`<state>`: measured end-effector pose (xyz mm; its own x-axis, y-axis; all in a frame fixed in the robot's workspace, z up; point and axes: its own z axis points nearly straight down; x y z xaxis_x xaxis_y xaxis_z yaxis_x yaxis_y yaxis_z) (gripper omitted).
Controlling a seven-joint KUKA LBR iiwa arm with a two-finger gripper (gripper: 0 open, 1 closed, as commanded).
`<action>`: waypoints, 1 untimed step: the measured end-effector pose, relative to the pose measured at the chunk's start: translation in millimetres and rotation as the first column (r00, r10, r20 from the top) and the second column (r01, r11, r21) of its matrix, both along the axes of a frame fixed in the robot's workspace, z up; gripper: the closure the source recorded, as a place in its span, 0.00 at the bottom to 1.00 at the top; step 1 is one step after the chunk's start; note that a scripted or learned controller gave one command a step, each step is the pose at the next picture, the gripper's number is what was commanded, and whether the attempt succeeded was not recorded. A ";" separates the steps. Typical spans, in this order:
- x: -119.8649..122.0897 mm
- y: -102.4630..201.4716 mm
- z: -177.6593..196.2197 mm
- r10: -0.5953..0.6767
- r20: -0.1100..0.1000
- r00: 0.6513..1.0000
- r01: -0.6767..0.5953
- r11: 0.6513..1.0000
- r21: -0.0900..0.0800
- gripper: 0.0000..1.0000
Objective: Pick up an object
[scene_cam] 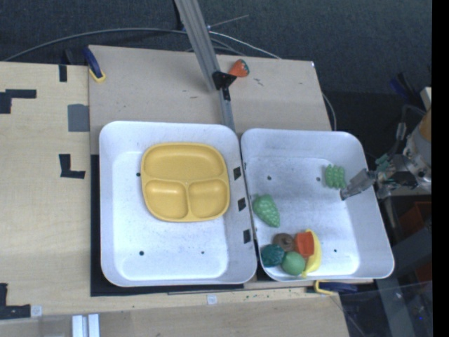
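Note:
The right bin (351,146) holds several toy foods. A light green grape bunch (334,175) lies near its right wall. A darker green leafy piece (266,210) rests by its left wall. A brown donut (283,241), a red piece (304,243), a yellow banana (314,256), a green ball (294,263) and a teal piece (272,255) are heaped in the near corner. My gripper (353,187) hangs over the bin's right rim, just right of and slightly below the grapes, and I see nothing held in it.
The left bin (119,258) carries a yellow divided plate (186,181). A grey pole (200,34) slants down to the bins' back edge, with a small red-and-green toy (240,67) beside it. A blue clamp (95,65) sits at the bench's back left.

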<state>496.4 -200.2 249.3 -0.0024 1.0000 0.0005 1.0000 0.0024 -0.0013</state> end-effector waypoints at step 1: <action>0.0 -0.1 0.0 0.000 0.000 1.000 0.000 1.000 0.000 0.00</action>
